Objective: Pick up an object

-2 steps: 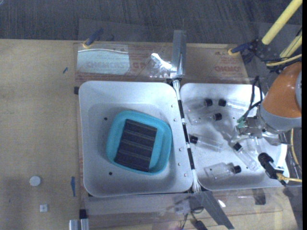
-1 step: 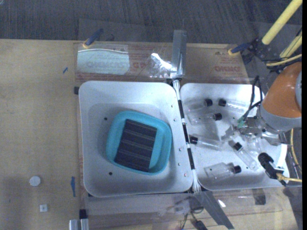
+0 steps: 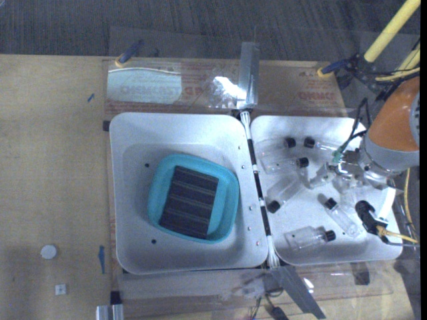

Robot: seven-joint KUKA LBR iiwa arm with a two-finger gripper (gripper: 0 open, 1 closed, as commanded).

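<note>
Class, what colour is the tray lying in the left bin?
Light blue tray, holding a dark ridged insert; camera view.

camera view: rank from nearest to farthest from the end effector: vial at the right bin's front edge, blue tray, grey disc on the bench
End effector sits over the right bin.
1. Vial at the front edge, right bin.
2. Blue tray, left bin.
3. Grey disc, on the bench at far left.

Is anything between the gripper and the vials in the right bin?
Nothing visible. The gripper is down in the right bin among the clear vials; whether it touches one, I cannot tell. The blue tray sits apart in the left bin.
</note>
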